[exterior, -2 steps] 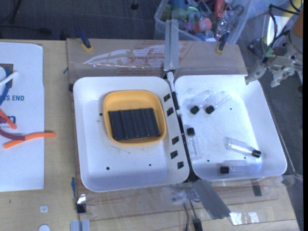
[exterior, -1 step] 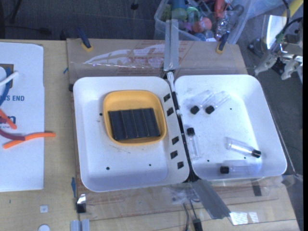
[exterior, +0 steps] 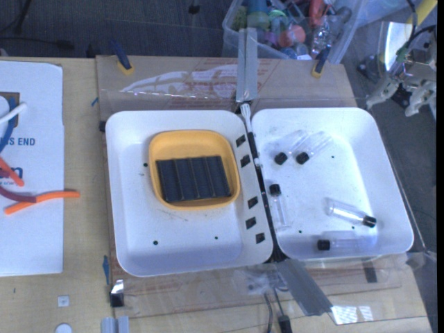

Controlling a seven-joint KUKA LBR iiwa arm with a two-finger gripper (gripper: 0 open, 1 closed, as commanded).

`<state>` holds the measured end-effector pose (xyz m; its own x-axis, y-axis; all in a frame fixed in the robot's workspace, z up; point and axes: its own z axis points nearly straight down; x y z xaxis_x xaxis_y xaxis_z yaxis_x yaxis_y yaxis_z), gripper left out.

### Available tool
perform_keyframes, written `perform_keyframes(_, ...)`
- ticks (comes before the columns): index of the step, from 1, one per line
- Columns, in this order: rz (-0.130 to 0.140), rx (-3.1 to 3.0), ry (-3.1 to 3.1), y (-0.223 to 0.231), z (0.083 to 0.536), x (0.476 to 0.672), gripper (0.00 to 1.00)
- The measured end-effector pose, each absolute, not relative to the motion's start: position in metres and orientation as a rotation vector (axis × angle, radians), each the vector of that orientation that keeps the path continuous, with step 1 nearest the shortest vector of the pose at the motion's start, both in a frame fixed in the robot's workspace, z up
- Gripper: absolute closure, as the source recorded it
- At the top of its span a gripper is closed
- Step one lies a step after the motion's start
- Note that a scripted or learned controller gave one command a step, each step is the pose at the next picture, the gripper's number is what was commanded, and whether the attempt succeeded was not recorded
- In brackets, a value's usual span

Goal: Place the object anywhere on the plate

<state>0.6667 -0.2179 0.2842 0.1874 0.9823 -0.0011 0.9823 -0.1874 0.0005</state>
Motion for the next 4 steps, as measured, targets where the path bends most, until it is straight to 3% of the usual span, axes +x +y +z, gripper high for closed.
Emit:
perform_keyframes(2,-0.004,2.506,1.899,-0.215,0.249,0.667,0.00)
perform_keyframes(3,0.001,2.489,1.913,-0.216,0.366,0.667,0.00)
perform_keyframes(4,-0.003,2.506,1.896,-0.215,0.315,0.667,0.00)
